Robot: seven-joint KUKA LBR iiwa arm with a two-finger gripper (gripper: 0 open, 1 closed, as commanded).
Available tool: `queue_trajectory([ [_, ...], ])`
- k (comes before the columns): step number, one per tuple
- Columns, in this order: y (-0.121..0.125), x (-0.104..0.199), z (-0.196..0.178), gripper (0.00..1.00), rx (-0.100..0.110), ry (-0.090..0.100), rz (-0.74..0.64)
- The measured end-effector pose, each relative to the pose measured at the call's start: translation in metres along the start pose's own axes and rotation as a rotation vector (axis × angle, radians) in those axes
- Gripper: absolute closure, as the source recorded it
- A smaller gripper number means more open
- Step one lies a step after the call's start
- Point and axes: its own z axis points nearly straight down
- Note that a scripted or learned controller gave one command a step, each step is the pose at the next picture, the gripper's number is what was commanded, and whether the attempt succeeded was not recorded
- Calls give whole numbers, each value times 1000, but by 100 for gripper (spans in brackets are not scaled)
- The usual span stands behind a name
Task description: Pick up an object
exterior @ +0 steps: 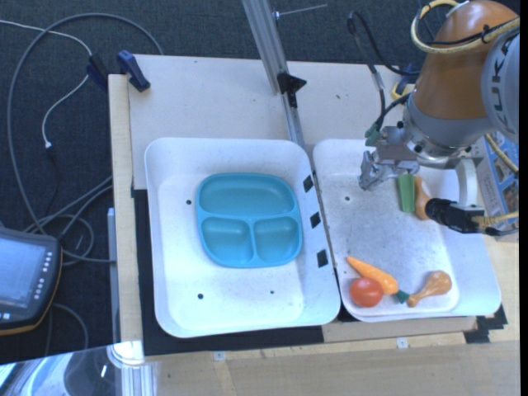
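Right, gripper [373, 172] sits over the upper part of the right bin [363, 229], near its left wall. Can't tell how the jaws stand from this angle; nothing visible between them.

Candidates to pick, all in the right bin: a green object [406, 193] just right of the gripper, partly under the arm, with something orange-brown [421, 200] touching it on its right. Toy carrot [371, 272], red tomato [366, 292] and a tan gourd-shaped toy [431, 285] lie along the bottom edge, well apart from the gripper.

Risks, my read:
- Straight drop from here likely lands on bare bin floor, so the jaws close on nothing.
- Green piece lies against its neighbour; a jaw could wedge between them or shove both aside.
- Carrot and tomato touch, and all three bottom items hug the wall. Little room for a jaw on the wall side.

Left bin [165, 221] holds a blue divided tray [247, 219], nothing on it. Light wooden desk [206, 97], blue clamp [132, 69] at its far left corner, metal pole [264, 23] rising behind the bins. Dark carpet with loose cables [49, 97], pendant screen [25, 275] at left.
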Motion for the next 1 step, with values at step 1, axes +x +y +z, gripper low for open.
queue_trajectory([
  [1, -17, 53, 9, 100, 1, 0, -1],
])
